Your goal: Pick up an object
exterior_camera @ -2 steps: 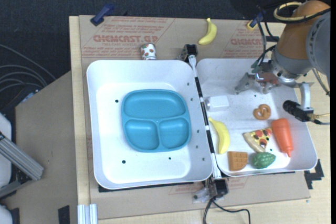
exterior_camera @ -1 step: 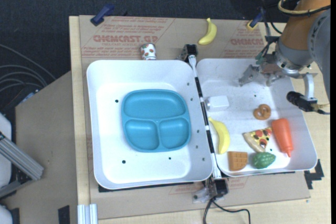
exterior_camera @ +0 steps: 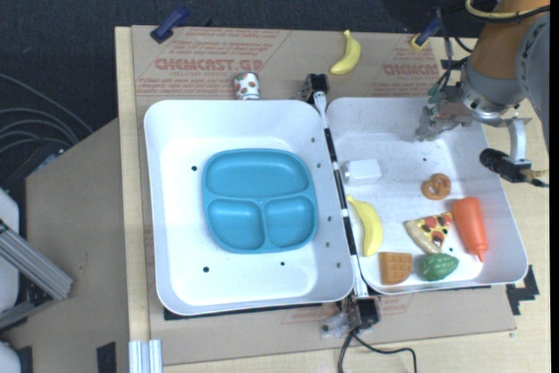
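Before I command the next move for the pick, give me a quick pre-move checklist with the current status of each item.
1. Pickable objects present in the right-hand white bin: ok. A yellow toy banana, brown pretzel, pizza slice, orange carrot, tan waffle square, green leafy piece and white block lie there.
2. End effector over that bin: ok, at its far right corner.
3. End effector above a target: not ok; the objects lie nearer the camera.
4. Finger opening: cannot tell.
5. Object in grasp: not ok, nothing visible there.
6. Left-hand white bin: ok, holds a blue divided plastic tray.
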Robot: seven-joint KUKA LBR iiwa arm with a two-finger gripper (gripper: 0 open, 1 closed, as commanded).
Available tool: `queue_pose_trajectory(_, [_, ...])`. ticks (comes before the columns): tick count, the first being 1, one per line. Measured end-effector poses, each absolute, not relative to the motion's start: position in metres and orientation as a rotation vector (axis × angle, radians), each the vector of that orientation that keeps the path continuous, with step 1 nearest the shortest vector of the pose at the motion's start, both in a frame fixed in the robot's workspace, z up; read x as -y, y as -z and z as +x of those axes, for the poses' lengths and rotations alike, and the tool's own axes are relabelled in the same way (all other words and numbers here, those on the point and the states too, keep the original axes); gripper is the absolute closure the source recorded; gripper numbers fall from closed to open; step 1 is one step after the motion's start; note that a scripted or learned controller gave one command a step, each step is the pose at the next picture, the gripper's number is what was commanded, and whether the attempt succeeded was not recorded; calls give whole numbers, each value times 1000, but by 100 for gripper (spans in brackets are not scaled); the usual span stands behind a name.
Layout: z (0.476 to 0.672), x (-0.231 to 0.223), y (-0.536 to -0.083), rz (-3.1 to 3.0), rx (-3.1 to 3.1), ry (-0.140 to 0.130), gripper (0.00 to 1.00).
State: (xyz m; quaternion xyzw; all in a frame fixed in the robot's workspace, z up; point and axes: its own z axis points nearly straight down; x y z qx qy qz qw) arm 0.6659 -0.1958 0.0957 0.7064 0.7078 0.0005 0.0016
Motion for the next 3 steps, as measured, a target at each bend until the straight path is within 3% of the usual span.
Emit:
queue_pose_trajectory(1, [666, 196, -95, 2217, -2222, -1, 0])
queue_pose_trajectory(2, [651, 205, -85, 2222, -2222, 2, 0])
queue_pose_trajectory(3, [622, 195, -85, 2224, -2222, 1, 0])
